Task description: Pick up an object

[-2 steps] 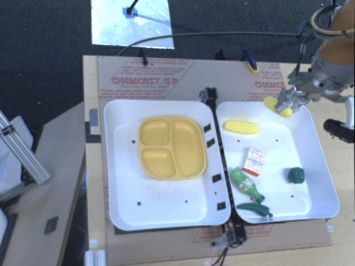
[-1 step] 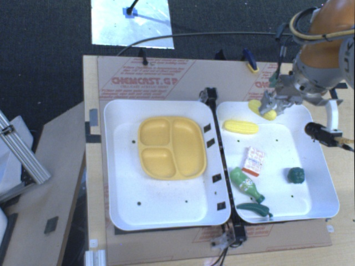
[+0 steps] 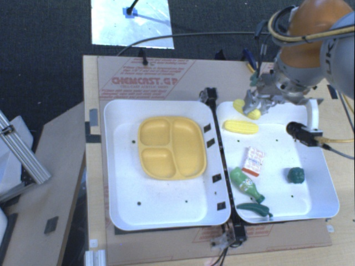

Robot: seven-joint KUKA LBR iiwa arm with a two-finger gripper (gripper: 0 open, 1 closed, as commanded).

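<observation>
Here, end effector over yellow object, right bin, grip cannot be judged

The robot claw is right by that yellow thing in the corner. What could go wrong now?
The small yellow object lies close against the right bin's far wall, so the gripper might bump the wall or squeeze only an edge and let it slip. The yellow corn cob lies just beside it, so a low move could nudge the cob.
</observation>
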